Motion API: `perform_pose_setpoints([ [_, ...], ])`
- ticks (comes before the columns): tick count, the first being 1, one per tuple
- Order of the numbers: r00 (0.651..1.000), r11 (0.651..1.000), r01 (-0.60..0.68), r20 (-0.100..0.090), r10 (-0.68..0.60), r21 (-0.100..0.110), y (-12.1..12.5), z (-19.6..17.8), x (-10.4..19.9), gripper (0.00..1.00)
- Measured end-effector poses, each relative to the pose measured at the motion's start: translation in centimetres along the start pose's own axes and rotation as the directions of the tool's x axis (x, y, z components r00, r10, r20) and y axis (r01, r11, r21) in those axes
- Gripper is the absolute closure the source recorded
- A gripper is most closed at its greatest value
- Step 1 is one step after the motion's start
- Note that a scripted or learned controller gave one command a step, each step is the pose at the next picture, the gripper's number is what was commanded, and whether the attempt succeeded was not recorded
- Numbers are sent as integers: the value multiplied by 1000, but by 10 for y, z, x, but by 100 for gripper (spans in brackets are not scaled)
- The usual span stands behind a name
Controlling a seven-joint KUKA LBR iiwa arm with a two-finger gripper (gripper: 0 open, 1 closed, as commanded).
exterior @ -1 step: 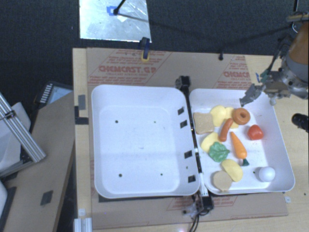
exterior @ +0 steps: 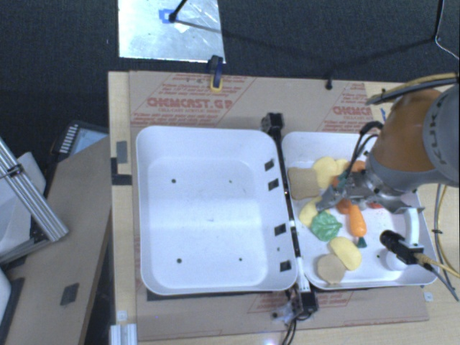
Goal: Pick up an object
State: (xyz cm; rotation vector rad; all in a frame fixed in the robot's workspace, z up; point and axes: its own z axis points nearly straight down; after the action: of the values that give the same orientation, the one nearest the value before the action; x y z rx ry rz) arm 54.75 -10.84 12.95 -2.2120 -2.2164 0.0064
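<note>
I see gripper [exterior: 336, 190] low in right bin [exterior: 413, 282], just left of carrot [exterior: 356, 221], above green leaf [exterior: 325, 226]. Can't tell grip state. Yellow pieces around, left bin [exterior: 208, 214] beside.

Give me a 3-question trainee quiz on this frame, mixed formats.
1. True or false: the toy food lies in the right bin.
2. Which item sits just left of the carrot? A) green leafy piece B) blue cup C) red ball
3. Fill in: the pincer hangs over the ___ bin.

Key: 1 true; 2 A; 3 right.
</note>
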Motion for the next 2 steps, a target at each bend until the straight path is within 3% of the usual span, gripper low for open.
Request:
perform_pose_setpoints([
  [1,1000,1000,-4,4,4,-7,-15,34,-37,0],
  [2,1000,1000,0,5,1,-14,-13,22,-35,100],
])
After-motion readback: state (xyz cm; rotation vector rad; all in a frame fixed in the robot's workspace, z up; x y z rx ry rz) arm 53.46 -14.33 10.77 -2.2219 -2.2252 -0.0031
